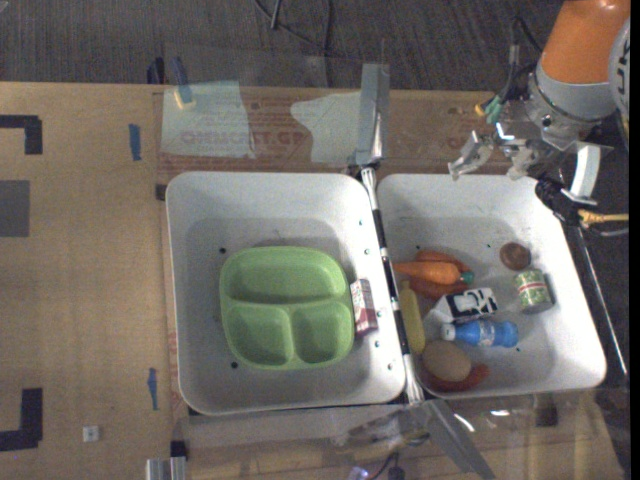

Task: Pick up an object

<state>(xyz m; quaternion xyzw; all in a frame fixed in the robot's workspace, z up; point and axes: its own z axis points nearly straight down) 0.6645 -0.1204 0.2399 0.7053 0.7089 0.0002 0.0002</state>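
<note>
- While the grey arm with its orange band reaches in from the upper right, the gripper (492,157) hangs over the far rim of the right bin (430,200), with its two fingers spread apart and nothing between them.
- All the loose objects sit lower in that bin, well apart from the gripper.
- Two carrots (432,270) lie side by side near the bin's left wall, pointing across it.
- A yellow corn cob (412,318) lies lengthwise just beside the divider between the bins.
- A small black-and-white carton (470,303) rests near the middle, touching or nearly touching the carrots.
- A blue bottle (484,333) with a white cap lies on its side just below the carton.
- A brown potato (447,362) sits at the near edge, on top of a red item (477,376) that is too hidden to name.
- A green-labelled can (533,291) is tilted toward the right wall, with a brown round piece (515,256) just above it.
- The left bin (195,218) holds a green divided plate (287,307) with three compartments.
- A small red-and-white packet (363,305) lies against the plate's right edge.
</note>
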